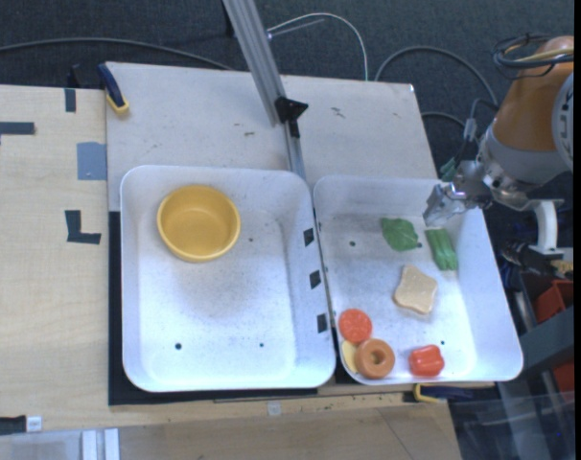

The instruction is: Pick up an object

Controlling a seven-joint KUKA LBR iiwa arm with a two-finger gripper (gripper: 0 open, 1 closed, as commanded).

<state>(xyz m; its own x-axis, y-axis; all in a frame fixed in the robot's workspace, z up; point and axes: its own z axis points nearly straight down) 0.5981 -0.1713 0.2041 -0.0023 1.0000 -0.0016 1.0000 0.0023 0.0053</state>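
Camera view, from above the bench: the arm [535, 113] reaches in from the right, and its gripper [444, 202] hangs over the upper right corner of the right bin [482, 286], no object seen between its fingers. Whether the claw is released or clenched cannot be told from here. The candidates all lie in that bin: a green leaf [399, 234] and a green block [443, 250] just below the gripper, a slice of bread [416, 290] mid-bin, and a tomato slice [355, 326], doughnut [375, 357] and red pepper [426, 360] near the front. A yellow bowl [198, 221] sits in the left bin [223, 353]. The pick appears not yet made; descent, grasp and lift remain.
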